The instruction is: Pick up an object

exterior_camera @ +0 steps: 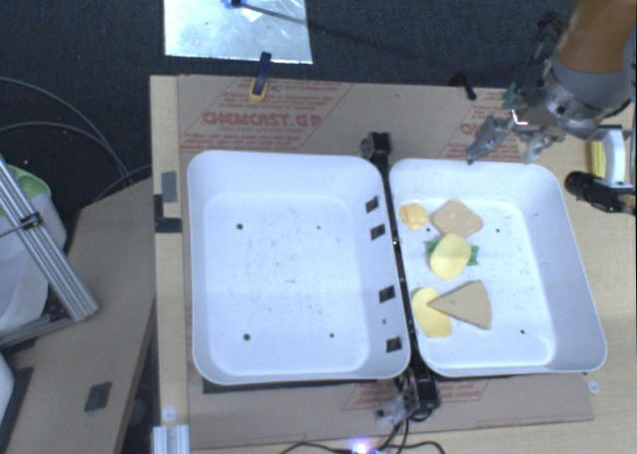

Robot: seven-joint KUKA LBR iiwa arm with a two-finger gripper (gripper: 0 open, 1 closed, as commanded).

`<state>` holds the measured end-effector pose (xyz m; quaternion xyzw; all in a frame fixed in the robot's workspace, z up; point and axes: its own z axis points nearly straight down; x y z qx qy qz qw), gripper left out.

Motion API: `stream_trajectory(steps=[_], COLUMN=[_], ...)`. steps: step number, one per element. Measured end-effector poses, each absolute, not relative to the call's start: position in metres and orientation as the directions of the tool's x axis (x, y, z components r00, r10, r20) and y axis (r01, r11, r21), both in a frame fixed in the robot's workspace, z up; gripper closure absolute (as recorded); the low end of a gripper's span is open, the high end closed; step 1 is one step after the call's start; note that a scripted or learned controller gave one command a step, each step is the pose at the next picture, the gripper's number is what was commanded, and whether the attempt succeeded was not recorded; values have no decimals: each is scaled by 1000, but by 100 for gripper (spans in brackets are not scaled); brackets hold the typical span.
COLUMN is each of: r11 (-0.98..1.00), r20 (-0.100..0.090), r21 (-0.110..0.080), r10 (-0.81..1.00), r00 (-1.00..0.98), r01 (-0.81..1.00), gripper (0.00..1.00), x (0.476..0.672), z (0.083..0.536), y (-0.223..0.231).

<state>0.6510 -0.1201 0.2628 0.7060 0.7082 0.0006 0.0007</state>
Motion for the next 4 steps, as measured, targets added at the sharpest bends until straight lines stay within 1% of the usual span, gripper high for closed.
stream_trajectory(steps=[1,2,3,4], r11=[1,0,2,11], r20=[2,-8,2,2], r21=[-11,22,10,12], r10=[1000,1000,1000,1000], r00=[-1,1,-2,-11], r01=[1000,1000,1000,1000], gripper=[0,0,100,100], x=[622,490,490,501], z=[142,90,98,190], y=[-116,-96,-93,-34])
